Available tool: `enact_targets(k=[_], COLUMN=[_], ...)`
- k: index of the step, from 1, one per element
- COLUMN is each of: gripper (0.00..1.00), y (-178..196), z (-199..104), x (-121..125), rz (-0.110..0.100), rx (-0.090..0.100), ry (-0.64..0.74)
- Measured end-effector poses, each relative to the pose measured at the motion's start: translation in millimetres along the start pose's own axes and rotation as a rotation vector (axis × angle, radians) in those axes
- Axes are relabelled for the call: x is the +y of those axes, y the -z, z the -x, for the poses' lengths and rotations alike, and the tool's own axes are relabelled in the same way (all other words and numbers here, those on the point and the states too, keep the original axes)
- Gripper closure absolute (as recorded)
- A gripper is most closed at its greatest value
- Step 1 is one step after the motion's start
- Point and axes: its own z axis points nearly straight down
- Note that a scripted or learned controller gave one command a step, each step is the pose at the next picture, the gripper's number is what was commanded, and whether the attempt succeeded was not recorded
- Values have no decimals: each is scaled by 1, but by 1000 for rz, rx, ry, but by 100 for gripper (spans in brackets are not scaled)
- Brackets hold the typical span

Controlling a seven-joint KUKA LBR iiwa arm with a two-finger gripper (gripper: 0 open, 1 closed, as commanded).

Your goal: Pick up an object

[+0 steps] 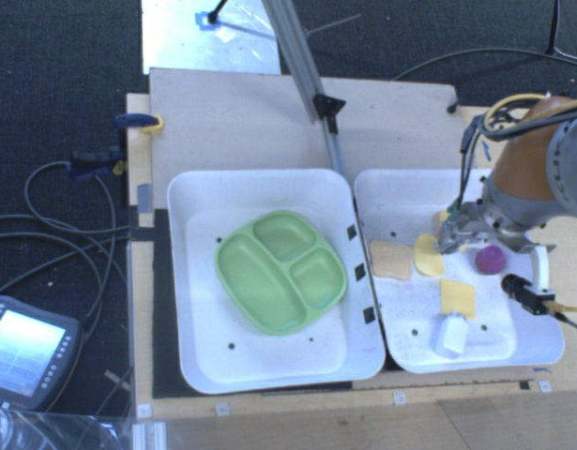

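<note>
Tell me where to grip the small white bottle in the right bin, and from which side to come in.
Grip the white bottle across its narrow body, coming straight down from above. It seems to lie flat on the right bin's floor near the front wall, so its long sides are probably the easiest faces to pinch. The yellow square sits just behind it, so keep the fingers off that end.

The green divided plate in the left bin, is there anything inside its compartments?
The green divided plate lies in the left bin, and all three compartments look bare. Whatever is beneath the plate is covered by it and cannot be seen.
</note>
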Motion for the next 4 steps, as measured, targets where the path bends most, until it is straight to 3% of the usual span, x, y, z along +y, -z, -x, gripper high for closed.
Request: enact_targets(k=[1, 2, 4], gripper=[100, 100, 100], y=[63, 104, 111], z=[-1, -1, -109], x=[8, 10, 18], rz=[5, 3, -3], rx=[-2, -1, 3], ry=[5, 6, 11])
